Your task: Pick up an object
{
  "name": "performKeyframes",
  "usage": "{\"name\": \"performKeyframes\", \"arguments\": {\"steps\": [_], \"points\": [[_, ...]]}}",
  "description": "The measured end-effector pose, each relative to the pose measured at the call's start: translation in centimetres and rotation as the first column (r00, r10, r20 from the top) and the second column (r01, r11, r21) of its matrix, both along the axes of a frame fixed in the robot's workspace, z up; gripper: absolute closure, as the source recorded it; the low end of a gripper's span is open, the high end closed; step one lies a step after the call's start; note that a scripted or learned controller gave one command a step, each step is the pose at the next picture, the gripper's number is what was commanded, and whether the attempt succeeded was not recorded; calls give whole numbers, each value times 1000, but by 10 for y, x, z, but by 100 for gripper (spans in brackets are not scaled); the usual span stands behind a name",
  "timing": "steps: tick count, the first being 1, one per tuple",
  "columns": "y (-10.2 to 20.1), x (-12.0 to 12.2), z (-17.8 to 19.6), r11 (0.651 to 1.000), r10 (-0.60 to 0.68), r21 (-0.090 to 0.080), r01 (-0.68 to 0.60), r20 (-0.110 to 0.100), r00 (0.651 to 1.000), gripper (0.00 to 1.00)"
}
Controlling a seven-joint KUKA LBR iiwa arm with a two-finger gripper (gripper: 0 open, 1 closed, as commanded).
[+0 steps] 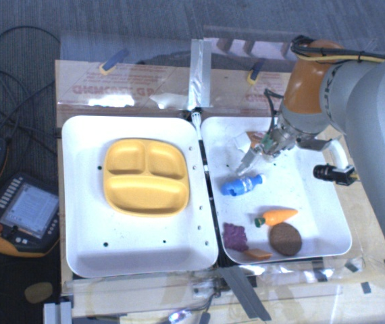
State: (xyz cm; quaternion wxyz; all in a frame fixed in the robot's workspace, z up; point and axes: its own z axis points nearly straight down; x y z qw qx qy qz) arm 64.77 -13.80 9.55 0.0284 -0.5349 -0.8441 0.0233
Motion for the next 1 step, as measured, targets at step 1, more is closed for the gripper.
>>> {"name": "performKeyframes", "arguments": {"steps": [1], "points": [[-18,-63,-8,999,-41,6,41,79,996,0]]}}
